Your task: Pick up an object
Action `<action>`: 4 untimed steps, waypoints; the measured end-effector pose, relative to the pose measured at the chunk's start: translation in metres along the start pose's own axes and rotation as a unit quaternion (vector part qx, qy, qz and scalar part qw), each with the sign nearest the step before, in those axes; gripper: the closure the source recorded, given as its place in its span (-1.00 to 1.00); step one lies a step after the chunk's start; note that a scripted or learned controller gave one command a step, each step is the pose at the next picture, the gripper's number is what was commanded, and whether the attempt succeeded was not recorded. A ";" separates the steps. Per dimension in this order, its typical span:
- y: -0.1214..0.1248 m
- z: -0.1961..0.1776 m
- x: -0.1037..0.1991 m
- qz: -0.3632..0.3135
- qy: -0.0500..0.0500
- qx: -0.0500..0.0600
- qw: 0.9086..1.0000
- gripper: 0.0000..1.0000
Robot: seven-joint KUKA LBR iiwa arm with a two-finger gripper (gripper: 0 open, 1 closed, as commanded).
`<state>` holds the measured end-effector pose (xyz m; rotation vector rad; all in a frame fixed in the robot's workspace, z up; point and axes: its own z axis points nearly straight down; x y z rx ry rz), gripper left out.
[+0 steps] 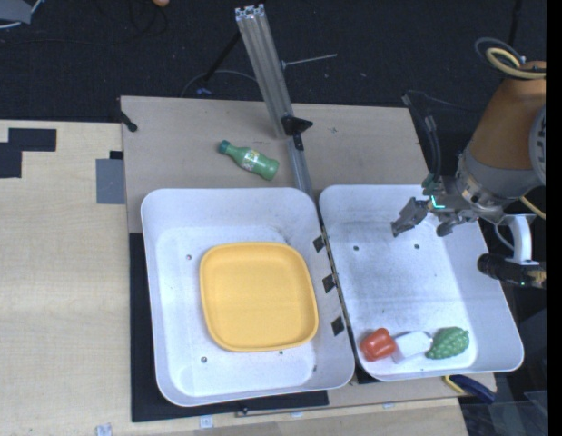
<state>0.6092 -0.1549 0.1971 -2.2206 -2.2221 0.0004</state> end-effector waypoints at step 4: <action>0.003 0.106 0.000 0.000 0.000 0.000 1.000 -1.00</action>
